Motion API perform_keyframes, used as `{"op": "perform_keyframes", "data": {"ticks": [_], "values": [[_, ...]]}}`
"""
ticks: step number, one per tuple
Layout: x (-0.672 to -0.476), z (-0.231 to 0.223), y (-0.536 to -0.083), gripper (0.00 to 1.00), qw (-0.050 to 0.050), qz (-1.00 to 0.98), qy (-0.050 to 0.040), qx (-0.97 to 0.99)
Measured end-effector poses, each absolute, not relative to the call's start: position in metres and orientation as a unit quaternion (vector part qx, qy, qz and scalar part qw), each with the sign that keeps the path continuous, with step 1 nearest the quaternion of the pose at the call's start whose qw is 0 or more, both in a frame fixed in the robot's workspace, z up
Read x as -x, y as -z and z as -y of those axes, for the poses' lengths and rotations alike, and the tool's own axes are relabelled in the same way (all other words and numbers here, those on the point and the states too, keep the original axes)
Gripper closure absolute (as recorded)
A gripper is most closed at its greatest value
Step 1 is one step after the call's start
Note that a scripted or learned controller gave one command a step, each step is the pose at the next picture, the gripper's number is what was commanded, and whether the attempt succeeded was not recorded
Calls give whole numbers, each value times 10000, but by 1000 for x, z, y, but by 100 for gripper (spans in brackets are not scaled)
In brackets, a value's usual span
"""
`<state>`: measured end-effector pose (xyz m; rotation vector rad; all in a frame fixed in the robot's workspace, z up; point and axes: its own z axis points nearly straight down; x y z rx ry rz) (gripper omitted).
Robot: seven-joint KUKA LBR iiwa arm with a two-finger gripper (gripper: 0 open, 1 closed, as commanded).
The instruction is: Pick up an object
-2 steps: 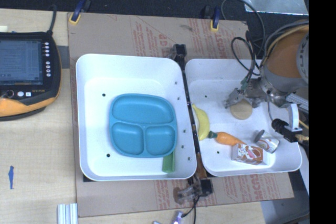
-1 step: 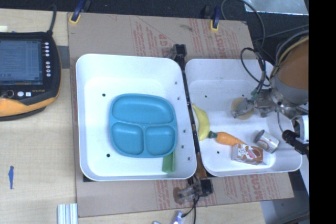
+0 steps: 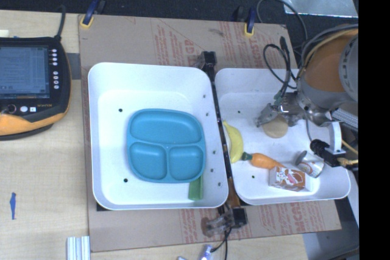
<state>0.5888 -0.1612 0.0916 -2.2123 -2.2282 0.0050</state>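
My gripper (image 3: 278,114) hangs over the middle of the right bin (image 3: 244,85), open, with nothing between its fingers. A tan round piece (image 3: 276,130) lies on the bin floor just in front of the fingertips, touching or nearly touching them. Further forward lie an orange carrot (image 3: 264,161), a red and white packet (image 3: 287,178) and a small silver can (image 3: 309,164). A yellow banana-like piece (image 3: 234,140) rests against the bin's left wall. The grey arm with its orange band (image 3: 326,67) reaches in from the right.
The left bin (image 3: 106,94) holds a blue divided plate (image 3: 166,144) and a green piece (image 3: 195,190) at its front right corner. A tablet-like pendant (image 3: 27,79) lies at the far left of the bench. Cables (image 3: 277,58) loop behind the right bin.
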Motion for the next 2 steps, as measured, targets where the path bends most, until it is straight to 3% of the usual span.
{"op": "perform_keyframes", "data": {"ticks": [1,2], "values": [[-589,162,-102,100,12,7102,-23,7040],[-556,79,-193,100,8,7091,-1,7051]]}}
